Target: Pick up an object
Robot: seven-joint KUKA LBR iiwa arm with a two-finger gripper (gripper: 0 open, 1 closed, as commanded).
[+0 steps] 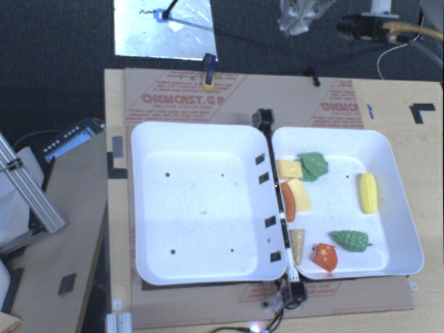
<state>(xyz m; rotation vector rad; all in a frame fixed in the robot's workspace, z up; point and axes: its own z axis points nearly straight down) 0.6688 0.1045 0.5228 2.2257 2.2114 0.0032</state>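
The right bin (395, 186) holds several toy foods. A yellow corn cob (368, 192) lies near its right wall and a green leafy piece (314, 165) near its back. Against its left wall sit two pale yellow blocks (298, 193) and an orange carrot (288, 201). A beige cone (297, 245), a red strawberry (325, 256) and a bumpy green fruit (350, 240) lie along the front. My gripper (300, 12) hangs high at the top of the view, beyond the bench's back edge and well away from both bins, with nothing seen in it.
The left bin (149, 207) adjoins the right one, joined by black clips (267, 179). A yellow clamp (209, 80) sits on the board's back edge. A silver sheet (139, 26) lies on the floor behind. Cables (399, 30) run at top right.
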